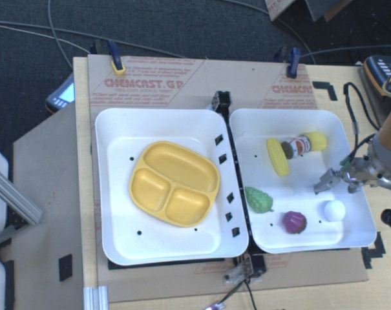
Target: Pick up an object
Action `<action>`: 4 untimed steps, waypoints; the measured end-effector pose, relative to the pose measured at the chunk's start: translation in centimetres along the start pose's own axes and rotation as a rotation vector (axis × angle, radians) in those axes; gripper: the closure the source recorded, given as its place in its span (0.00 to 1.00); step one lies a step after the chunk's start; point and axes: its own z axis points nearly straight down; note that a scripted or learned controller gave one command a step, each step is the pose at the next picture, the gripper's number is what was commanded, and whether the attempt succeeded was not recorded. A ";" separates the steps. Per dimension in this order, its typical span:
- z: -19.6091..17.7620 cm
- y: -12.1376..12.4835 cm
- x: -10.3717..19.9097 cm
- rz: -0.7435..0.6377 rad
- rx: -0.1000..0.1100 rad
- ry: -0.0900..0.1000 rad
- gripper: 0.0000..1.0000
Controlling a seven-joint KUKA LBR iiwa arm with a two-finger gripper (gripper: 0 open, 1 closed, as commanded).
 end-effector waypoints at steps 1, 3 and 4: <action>5.2 0.1 0.4 -0.004 0.001 0.008 0.00; -2.4 -0.2 -0.2 0.000 -0.011 -0.006 1.00; -7.8 -0.1 -0.2 -0.001 -0.012 -0.006 1.00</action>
